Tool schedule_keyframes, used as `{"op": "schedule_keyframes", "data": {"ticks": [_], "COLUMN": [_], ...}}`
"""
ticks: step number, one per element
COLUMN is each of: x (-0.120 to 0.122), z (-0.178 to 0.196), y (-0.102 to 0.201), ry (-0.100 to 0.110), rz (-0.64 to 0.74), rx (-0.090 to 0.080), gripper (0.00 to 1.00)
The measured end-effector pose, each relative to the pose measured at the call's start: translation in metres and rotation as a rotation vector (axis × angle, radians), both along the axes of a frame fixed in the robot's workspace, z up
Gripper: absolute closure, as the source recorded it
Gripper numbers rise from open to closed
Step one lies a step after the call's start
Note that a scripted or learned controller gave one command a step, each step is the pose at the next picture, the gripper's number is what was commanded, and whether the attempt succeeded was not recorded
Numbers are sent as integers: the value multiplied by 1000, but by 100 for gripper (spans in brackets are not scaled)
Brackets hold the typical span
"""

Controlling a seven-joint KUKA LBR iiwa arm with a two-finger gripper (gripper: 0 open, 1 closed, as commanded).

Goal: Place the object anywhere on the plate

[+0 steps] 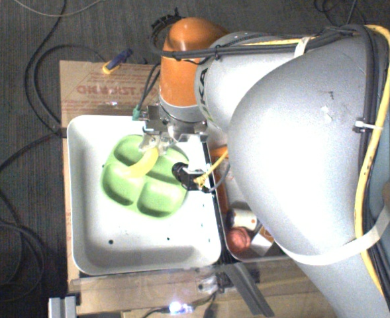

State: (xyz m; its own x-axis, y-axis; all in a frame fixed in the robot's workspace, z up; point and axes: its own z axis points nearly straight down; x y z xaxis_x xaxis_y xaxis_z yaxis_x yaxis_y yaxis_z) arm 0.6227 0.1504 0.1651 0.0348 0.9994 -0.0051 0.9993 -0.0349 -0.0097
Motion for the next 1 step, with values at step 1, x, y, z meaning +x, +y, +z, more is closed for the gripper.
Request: {"op": "schedule_keyframes", "data": {"ticks": [1], "x": [0], "z": [0], "y": [-1], "ry": [-1], "rz": [-1], "rx": [-2], "gripper": [0]}}
